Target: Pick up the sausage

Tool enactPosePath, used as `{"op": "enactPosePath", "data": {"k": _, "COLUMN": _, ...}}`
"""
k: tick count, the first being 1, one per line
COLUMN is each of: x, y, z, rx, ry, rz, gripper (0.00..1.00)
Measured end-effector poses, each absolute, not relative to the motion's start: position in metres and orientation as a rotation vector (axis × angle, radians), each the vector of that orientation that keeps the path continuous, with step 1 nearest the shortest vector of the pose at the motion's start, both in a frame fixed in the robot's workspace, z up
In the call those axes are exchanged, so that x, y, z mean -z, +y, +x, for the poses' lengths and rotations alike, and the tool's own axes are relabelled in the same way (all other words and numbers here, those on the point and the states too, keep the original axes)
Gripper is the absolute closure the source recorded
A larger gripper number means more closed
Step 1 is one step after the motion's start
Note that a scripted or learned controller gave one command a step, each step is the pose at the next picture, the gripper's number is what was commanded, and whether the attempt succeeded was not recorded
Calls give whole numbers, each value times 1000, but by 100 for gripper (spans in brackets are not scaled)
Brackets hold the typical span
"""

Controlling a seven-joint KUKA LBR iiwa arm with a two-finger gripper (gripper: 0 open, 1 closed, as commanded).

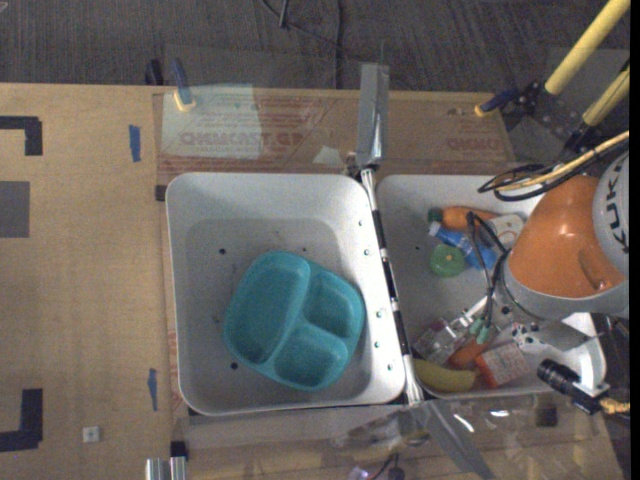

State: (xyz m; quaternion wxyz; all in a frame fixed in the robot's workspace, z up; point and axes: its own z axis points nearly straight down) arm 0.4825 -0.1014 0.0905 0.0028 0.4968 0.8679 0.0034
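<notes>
In the right bin (400,228), the gripper (478,340) is lowered beside the sausage (467,353); its grip cannot be told.

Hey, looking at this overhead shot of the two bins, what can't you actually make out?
- The claw: in the camera view it sits low among the cluttered items, too small and tangled with cables to read its state.
- The sausage: a reddish piece beside the banana may be it, but it is too blurred to confirm.
- The right bin: its right part is covered by the arm's orange band.
- Small items near the green lid: too blurred to identify.
</notes>
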Motion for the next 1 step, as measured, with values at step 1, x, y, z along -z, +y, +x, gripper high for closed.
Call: {"op": "enactPosePath", "data": {"k": 1, "x": -104, "y": -104, "z": 487, "rx": -15, "ry": 2701, "rz": 1555, "gripper": 100}}
